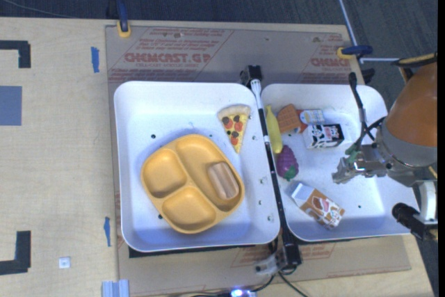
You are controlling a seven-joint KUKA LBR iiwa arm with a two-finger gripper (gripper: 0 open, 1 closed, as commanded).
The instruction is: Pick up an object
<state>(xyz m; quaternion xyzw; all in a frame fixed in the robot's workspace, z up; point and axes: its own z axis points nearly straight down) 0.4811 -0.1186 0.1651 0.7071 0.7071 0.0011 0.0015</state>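
Note:
My gripper (353,169) hangs over the right side of the right bin (368,225), above bare white floor. Up and to its left lies a black-and-white carton (325,135), with a small white pack (313,116) and an orange toy (288,118) beyond it. A yellow banana-like piece (273,130) and a purple fruit (286,162) lie along the bin's left wall. An orange-and-white snack box (318,205) rests near the front, to the gripper's lower left. Nothing shows in the gripper.
The left bin (132,104) holds a yellow divided plate (167,177) with a sausage (222,179) in its right compartment, and a pizza slice (235,123) beside it. A black rail (268,170) divides the bins. The orange-banded arm (417,122) covers the right bin's right edge.

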